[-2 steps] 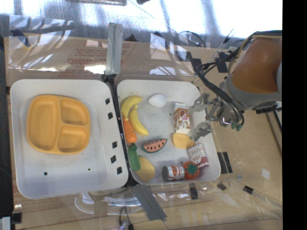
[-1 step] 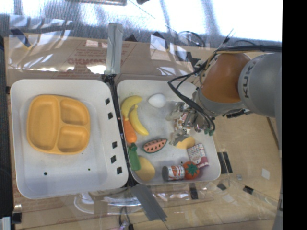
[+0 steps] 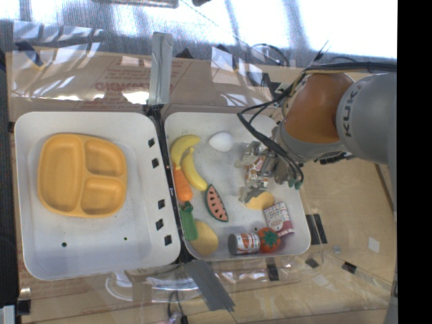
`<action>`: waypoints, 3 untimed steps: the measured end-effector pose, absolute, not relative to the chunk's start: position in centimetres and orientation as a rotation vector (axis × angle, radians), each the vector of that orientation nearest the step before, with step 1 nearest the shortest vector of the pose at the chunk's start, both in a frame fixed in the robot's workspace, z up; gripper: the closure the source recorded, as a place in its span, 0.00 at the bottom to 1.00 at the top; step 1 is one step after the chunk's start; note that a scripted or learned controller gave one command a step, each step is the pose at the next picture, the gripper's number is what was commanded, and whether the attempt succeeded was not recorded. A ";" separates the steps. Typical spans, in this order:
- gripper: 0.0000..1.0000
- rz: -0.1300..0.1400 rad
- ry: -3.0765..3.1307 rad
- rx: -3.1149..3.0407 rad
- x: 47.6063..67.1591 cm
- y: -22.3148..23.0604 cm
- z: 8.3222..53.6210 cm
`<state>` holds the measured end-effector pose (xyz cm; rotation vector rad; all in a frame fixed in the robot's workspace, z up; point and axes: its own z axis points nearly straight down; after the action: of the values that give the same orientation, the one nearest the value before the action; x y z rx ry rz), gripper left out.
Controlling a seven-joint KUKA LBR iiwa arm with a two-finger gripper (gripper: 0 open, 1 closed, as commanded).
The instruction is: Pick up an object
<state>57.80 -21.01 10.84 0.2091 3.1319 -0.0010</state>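
A brown bench fills the frame, with bright light across the top and two white bins side by side. The left bin [image 3: 27,201] holds a yellow tray [image 3: 82,174] with three parts. The right bin [image 3: 229,123] holds the toys: two bananas [image 3: 187,159], a white egg [image 3: 221,141], a carrot [image 3: 183,186], a watermelon slice [image 3: 216,203], a lemon [image 3: 205,238], a small bottle [image 3: 248,242] and a little packet [image 3: 277,217].

The grey arm comes in from the right side of the frame, and its gripper [image 3: 258,174] is low in the right half of the right bin, just above a small yellow piece [image 3: 262,200]. I cannot tell how wide it is (the metal parts blur together), and nothing shows as held.

This looks like the reaching step. Next it likely needs to close on the yellow piece, then lift straight up.
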 end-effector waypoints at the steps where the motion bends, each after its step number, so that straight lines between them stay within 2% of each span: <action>1: 0.00 0.001 3.105 0.466 57.7 -21.0 9.4; 2: 0.00 0.001 3.097 0.523 56.6 -20.8 9.3; 3: 1.00 0.001 3.096 0.511 56.8 -20.7 10.4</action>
<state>56.75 -20.67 10.44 0.5110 3.0961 0.0012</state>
